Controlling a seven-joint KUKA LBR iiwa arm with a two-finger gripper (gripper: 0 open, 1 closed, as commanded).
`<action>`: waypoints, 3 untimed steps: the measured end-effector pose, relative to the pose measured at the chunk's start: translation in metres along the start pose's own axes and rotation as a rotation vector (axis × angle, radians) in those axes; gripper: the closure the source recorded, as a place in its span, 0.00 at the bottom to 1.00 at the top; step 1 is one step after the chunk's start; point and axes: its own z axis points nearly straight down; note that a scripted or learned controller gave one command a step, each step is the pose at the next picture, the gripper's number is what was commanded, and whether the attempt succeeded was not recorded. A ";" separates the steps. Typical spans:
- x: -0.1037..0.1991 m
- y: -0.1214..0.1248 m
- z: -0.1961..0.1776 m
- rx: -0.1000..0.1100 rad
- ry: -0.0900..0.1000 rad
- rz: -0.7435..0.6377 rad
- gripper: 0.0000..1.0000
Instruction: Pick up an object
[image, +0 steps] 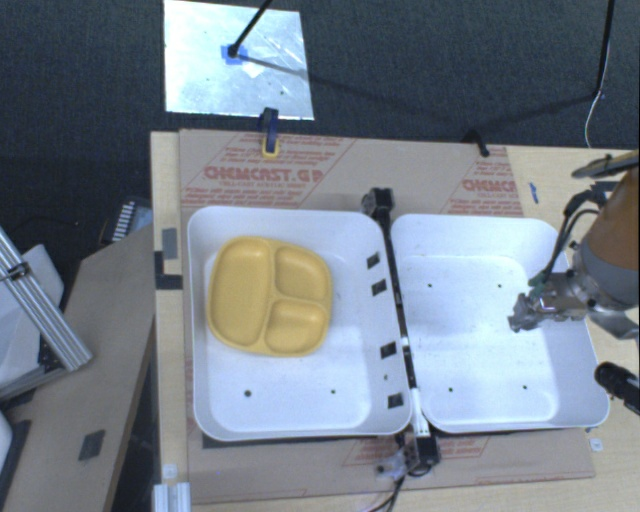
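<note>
Yellow tray (269, 296) is lying in the left bin (210, 400) — well apart, at 9 o'clock from the gripper (522, 318); its open/shut state can't be told.

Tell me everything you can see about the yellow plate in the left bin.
The yellow plate is a rounded-square divided tray with three compartments: one long section on its left and two smaller ones on its right. It looks like matte plastic and holds nothing. It lies flat, right side up, slightly rotated, on the floor of the left bin, toward the far left part. The gripper is apart, over the other bin.
</note>
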 end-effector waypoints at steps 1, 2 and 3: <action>0.061 0.014 0.000 0.000 0.000 -0.002 1.00; 0.110 0.020 0.008 0.002 0.001 0.000 1.00; 0.163 0.021 -0.005 0.001 0.001 -0.001 1.00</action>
